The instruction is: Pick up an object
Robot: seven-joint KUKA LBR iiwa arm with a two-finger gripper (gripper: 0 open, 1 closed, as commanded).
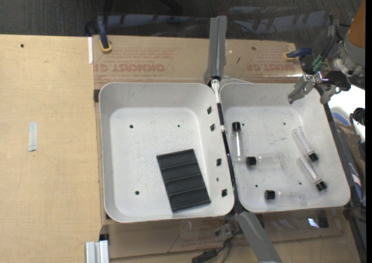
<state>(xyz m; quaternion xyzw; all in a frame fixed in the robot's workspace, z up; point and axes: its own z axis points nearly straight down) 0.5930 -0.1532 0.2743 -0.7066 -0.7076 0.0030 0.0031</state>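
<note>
Your claw [310, 85] hovers upper right, over the right bin's [343, 198] far rim; I cannot tell its grip. Clear tubes [306, 146] lie scattered lower right (likely dropped loose), awaiting picking.

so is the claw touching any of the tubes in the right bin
Apart. The camera view shows the claw over the right bin's far corner, with bare white floor between it and the nearest tube.

bins: 2 [107, 140] [340, 198] | black ridged block: 1 [183, 180] | clear black-capped tubes: 5 [237, 137] [264, 161] [304, 144] [311, 173] [285, 197]
</note>
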